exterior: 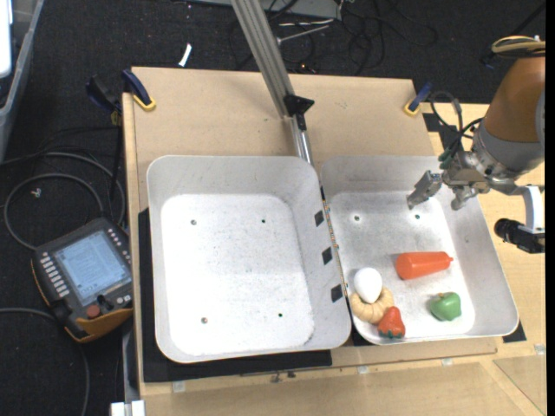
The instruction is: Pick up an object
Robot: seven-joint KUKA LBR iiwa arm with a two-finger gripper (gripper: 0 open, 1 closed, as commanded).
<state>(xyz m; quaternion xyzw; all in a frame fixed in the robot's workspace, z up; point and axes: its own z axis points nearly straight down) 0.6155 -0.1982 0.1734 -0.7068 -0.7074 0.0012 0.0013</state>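
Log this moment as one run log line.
phase: approach | gripper: open, holding nothing, over right bin far side | objects in right bin: carrot, egg, green pepper | picked: none

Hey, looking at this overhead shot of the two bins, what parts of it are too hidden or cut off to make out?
- Arm: cut off by the camera view's right edge, so its base is unseen.
- Gripper: small and seen from above; whether it is open is unclear.
- Tan piece in the right bin: partly covered by the white egg and the red piece, so its shape is unclear.
- Green item: too small to identify.
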